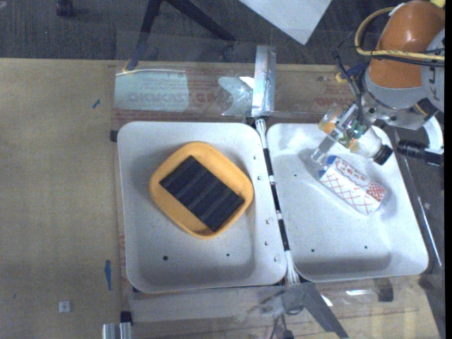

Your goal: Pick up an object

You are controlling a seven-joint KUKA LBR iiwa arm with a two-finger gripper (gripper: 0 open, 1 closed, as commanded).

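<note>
A white carton with a red pattern (355, 186) lies flat in the right bin (339, 246), slanting from upper left to lower right, with a blue patch at its upper left end. My gripper (321, 153) reaches in from the upper right and hangs right at that upper left end of the carton; whether it touches the carton cannot be told. In the left bin (141, 260) a yellow rounded block with a black ribbed top (201, 189) lies near the middle, far from the gripper.
A metal post (263, 83) and clear plastic sheeting (183, 90) stand behind the bins. The ridge between the bins (277, 210) runs just left of the gripper. The arm's orange band (406, 37) looms over the right bin's far corner. Bare bin floor spreads in front of the carton.
</note>
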